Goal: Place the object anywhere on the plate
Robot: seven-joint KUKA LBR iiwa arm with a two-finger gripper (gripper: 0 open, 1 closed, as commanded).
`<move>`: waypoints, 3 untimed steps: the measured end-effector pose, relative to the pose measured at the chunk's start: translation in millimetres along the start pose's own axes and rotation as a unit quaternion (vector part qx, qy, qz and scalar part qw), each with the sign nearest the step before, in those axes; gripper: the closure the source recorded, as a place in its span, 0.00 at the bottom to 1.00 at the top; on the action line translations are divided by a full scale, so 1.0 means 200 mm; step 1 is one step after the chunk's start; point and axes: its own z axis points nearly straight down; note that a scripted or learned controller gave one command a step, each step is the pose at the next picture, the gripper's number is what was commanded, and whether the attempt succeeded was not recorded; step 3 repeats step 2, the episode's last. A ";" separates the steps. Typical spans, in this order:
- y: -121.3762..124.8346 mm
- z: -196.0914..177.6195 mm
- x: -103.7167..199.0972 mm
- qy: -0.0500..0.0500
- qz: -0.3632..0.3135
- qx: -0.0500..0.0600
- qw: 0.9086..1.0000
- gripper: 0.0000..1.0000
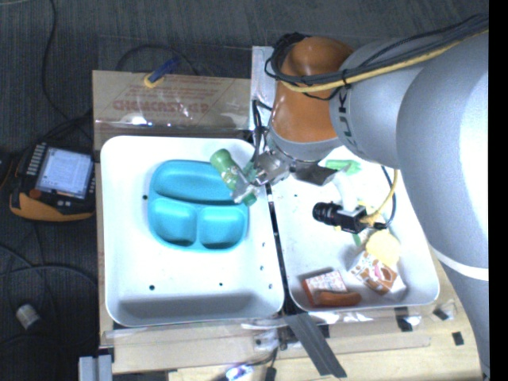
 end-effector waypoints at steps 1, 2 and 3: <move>0.00 -0.04 0.00 0.002 0.001 0.001 1.000 1.00; 0.00 -0.04 0.00 0.002 0.001 0.001 1.000 0.00; 0.00 -0.04 0.00 0.002 0.001 0.001 1.000 0.00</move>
